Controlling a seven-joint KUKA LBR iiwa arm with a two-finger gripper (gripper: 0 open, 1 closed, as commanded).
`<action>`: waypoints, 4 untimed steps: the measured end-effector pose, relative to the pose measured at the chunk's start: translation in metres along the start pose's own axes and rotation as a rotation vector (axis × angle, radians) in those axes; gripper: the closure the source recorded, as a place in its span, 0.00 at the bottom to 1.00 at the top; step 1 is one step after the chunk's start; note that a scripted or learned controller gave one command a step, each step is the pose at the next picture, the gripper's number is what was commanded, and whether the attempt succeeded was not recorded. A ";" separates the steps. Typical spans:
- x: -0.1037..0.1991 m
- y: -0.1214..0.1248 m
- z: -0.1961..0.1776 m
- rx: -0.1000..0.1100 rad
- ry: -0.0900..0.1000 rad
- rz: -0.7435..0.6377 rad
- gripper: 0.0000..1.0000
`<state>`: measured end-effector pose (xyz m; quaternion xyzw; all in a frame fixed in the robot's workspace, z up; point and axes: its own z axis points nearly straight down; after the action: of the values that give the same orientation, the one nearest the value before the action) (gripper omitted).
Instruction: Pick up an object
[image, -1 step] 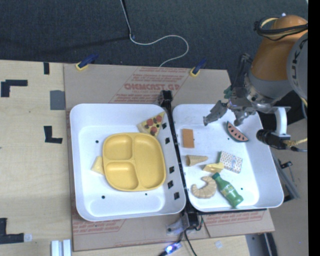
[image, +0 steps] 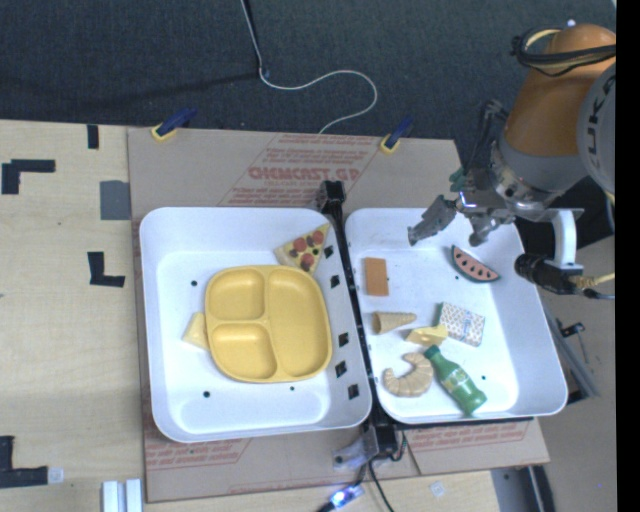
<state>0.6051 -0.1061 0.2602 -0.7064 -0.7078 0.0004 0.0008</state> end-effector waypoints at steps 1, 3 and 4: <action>0.002 -0.011 0.055 0.005 -0.001 0.001 0.00; -0.010 -0.012 0.157 0.006 -0.001 0.002 0.00; -0.009 -0.013 0.177 0.001 -0.002 0.000 0.00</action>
<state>0.5920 -0.1151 0.0831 -0.7066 -0.7077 0.0015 0.0007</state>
